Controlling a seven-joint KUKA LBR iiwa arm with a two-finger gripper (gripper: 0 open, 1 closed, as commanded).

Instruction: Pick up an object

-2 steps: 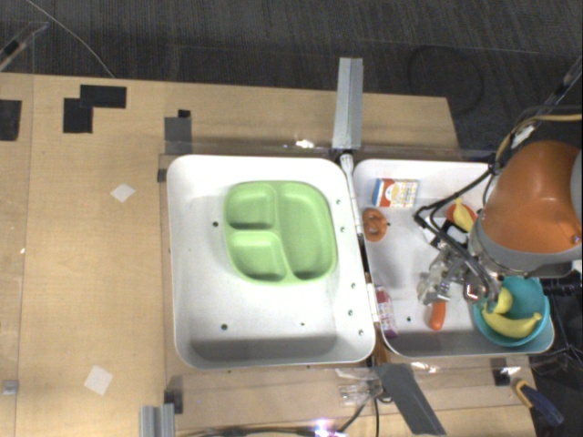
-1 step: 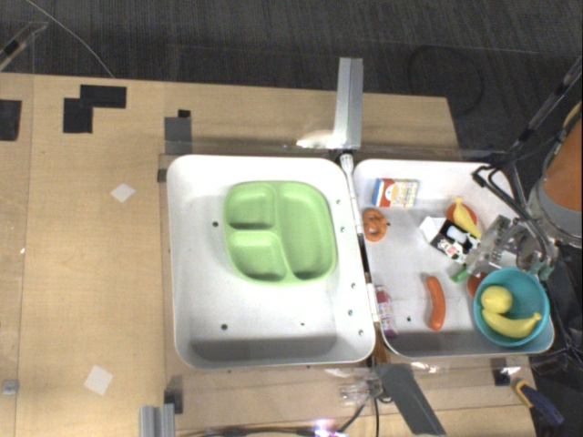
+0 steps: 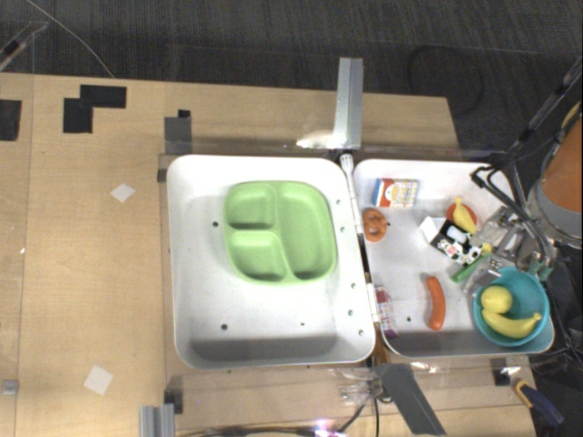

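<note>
While the end effector hangs low over the right bin, its tips sit among clutter, and whether it is open or closed on anything I cannot tell. Nearest it is a small black-and-white block, just to its left and seemingly touching, with a yellow-red toy just above. To grasp well, I judge the arm should centre on one item and descend straight, avoiding the blue bowl with its banana just below-right. A sausage lies apart, an easier isolated target.
</note>
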